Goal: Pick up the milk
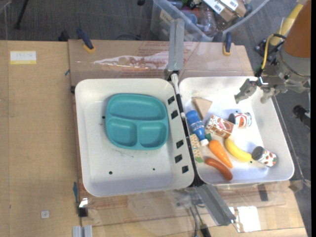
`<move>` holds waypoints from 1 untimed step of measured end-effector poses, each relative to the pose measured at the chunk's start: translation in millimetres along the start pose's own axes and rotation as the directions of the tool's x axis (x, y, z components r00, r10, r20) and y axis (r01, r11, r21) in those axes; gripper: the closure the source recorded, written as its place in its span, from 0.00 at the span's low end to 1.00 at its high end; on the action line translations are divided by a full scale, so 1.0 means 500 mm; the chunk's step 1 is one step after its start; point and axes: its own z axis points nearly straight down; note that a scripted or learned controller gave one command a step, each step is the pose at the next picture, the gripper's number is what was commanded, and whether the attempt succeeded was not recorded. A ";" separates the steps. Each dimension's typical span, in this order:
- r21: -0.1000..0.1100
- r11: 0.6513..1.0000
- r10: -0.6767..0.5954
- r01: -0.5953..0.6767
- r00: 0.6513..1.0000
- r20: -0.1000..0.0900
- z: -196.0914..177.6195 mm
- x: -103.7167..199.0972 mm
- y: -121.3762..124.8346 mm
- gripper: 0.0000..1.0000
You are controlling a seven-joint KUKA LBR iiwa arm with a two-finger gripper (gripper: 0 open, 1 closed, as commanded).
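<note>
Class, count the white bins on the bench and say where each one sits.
2. The left bin holds a teal tray; the right bin holds the toy food, beside it.

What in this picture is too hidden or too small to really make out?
- Clear tub at the top edge: cut off, its contents a jumble.
- Arm: cut off by the right edge.
- Milk carton: printing too small to read.
- Blue bottle: label illegible.
- Small packet beside the carrot: partly behind the bin divider, unidentifiable.
</note>
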 end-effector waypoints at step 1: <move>-0.032 0.999 -0.024 0.024 1.000 0.001 0.274 0.027 -0.035 0.00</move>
